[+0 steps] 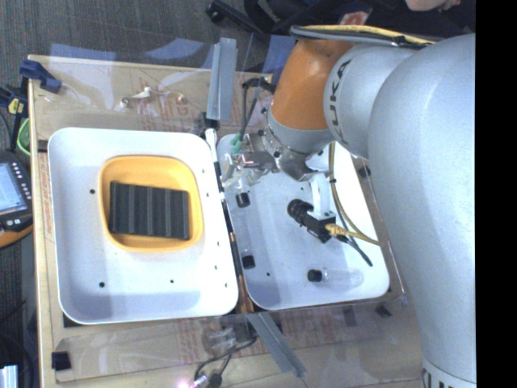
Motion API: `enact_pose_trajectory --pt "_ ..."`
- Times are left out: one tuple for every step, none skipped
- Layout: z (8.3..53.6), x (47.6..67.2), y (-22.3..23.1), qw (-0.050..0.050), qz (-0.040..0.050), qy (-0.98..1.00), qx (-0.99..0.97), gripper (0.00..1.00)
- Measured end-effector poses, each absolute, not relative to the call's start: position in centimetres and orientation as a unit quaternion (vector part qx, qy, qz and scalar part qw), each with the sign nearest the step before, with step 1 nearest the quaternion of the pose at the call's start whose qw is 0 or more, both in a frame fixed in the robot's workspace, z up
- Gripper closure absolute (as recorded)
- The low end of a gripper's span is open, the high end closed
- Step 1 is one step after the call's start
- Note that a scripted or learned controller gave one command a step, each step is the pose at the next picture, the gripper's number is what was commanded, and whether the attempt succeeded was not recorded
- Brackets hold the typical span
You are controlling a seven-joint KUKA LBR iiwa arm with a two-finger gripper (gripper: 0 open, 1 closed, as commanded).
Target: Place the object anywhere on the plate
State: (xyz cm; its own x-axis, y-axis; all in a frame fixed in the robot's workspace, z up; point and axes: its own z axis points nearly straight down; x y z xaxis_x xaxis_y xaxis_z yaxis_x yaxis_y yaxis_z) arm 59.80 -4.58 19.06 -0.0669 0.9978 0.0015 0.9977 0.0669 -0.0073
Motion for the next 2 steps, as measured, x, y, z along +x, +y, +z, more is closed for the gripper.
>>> enact_pose_trajectory --pt "19.1 59.8 -4.6 0.003 0.0021 -0.730 -0.683 0.00" --pt "19.2 60.5 1.1 0.001 0.0007 -0.743 -0.669 0.00"
